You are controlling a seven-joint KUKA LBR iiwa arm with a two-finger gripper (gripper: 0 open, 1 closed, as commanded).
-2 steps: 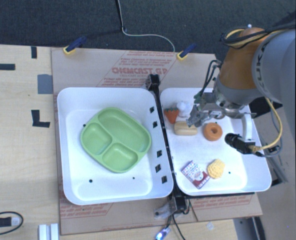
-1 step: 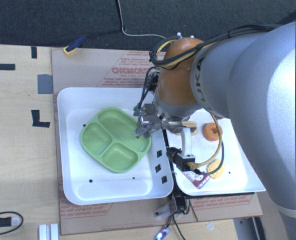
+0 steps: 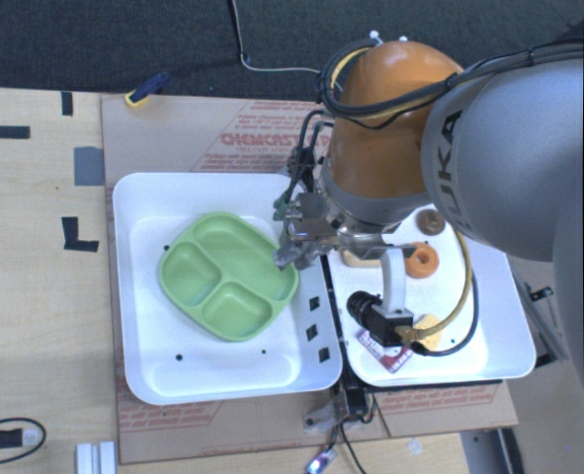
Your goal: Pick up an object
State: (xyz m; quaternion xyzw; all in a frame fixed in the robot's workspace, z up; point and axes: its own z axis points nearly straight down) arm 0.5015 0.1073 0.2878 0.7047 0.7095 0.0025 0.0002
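The gripper sits low over the divider between the two bins, at the right rim of the green sectioned plate. The plate lies flat in the left bin, directly left of the gripper. An orange ring lies in the right bin, right of the gripper.

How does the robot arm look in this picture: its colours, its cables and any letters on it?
The arm is a thick grey cylinder with dark letters, "UKA" legible, on its side. Above the wrist sits a rounded orange band, with black and yellowish cables looped around it. Below it hangs the gripper, a dark metal assembly with thin wires. A yellowish hose curves down to a black fitting.
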